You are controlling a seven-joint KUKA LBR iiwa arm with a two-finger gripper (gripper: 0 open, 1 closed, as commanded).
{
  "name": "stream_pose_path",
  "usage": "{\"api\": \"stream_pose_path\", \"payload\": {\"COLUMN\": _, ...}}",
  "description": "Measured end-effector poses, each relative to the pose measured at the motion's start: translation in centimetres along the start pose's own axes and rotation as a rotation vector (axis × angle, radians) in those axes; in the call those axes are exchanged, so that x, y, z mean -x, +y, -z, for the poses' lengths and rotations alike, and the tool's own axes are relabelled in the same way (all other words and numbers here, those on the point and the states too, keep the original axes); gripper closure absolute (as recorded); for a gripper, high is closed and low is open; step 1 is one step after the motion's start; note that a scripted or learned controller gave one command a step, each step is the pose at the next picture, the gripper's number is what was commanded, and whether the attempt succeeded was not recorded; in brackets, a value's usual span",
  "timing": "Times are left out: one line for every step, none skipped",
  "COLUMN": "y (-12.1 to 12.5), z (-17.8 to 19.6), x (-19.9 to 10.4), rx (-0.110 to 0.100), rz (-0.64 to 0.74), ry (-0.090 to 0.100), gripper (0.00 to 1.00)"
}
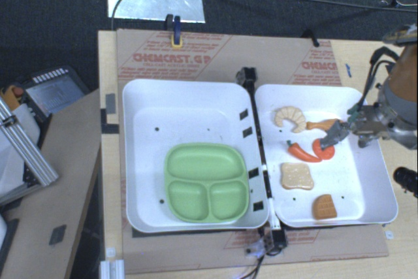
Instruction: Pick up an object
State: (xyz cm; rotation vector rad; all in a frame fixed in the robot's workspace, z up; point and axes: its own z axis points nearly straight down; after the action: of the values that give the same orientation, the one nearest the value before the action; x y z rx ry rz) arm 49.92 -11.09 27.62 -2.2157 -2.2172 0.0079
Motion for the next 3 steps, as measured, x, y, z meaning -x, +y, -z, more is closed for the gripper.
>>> {"api": "stream_pose_path", "payload": {"y": 0.1, "z": 0.5, "x": 0.0, "rx": 0.008, "rz": 0.002, "ry": -0.001, "gripper": 0.0}}
{"api": "stream_pose_path", "payload": {"y": -0.4, "z": -4.0, "x": -0.4, "rx": 0.007, "rz": 0.001, "ry": 0.0, "gripper": 0.0}}
{"api": "stream_pose_path", "payload": {"y": 0.0, "z": -10.2, "x": -0.4, "rx": 0.004, "rz": 0.0, "ry": 0.0, "gripper": 0.0}}
